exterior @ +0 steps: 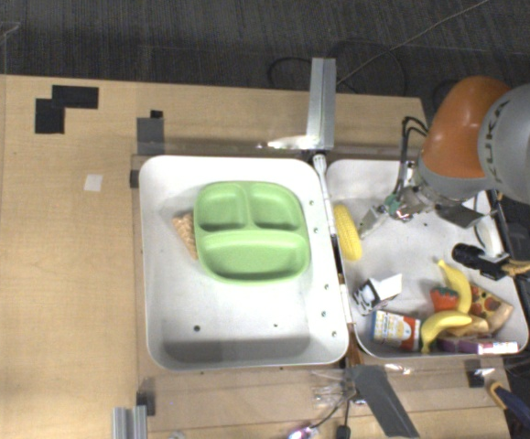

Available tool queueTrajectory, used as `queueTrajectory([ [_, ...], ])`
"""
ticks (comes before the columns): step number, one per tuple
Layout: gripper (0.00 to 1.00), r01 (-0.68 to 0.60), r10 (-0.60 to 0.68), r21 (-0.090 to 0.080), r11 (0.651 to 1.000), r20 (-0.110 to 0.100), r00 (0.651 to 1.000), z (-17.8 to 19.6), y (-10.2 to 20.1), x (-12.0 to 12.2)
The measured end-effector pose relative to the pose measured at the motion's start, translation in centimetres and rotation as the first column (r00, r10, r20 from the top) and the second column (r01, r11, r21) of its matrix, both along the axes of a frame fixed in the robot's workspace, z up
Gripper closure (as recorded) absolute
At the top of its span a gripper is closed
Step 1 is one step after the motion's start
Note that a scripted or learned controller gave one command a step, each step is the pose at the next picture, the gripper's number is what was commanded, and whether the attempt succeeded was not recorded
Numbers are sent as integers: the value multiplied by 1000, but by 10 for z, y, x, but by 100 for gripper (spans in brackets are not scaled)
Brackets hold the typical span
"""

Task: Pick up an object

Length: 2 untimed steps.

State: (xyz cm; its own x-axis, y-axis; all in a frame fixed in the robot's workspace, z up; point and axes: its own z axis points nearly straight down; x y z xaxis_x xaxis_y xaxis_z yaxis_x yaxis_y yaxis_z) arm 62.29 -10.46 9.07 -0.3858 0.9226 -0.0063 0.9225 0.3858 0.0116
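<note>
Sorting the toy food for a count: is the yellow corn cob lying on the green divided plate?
No, the corn cob lies in the right bin by its left wall, while the green plate sits in the left bin.

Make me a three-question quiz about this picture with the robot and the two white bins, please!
1. Where does the green tray lie?
A. left bin
B. right bin
C. floor

2. What colour is the corn cob?
A. blue
B. yellow
C. pink

3. Which way up is the green tray?
A. upside down
B. standing on its edge
C. flat, compartments facing up

Answers:
1 A: it lies in the left bin.
2 B: the cob by the right bin's left wall is yellow.
3 C: its three hollows face the camera.
</note>
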Motion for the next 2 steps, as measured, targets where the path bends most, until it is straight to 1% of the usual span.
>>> queueTrajectory([
  [1,0,-34,34,-4,999,-2,999,-1,10,41],
  [2,0,24,-24,1,1000,-12,1000,-2,11,46],
])
